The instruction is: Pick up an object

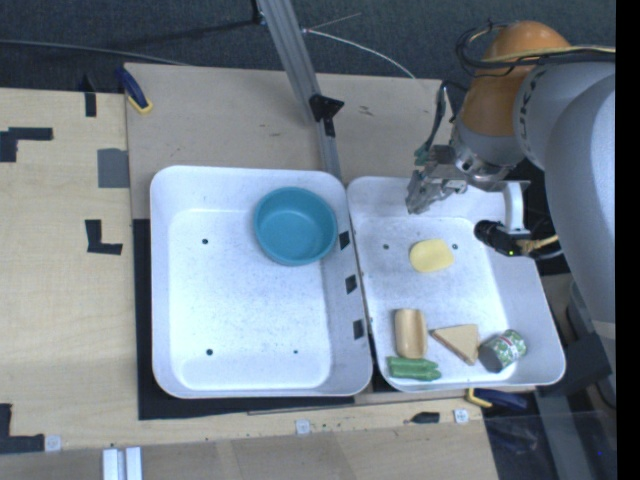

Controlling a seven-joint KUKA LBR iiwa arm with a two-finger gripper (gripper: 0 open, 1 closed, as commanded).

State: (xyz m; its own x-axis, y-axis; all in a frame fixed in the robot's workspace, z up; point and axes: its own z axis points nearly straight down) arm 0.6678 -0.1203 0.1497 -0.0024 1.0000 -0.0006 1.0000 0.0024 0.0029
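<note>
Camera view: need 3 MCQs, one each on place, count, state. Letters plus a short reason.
1. Where is the blue bowl?
A. Left bin, far right part
B. Right bin, near edge
C. On the bench outside the bins

2. How many things lie in the right bin?
A. Two
B. Five
C. Eight

3. How does the hand stand?
A. Over the far left part of the right bin, nothing seen between its fingers
B. Down inside the blue bowl
C. Lifting the yellow piece over the left bin

Key:
1 A: the blue bowl sits in the left bin, by the wall next to the right bin.
2 B: yellow piece, tan cylinder, green piece, tan wedge, small shiny thing.
3 A: the hand hangs above the yellow piece, apart from it.
</note>
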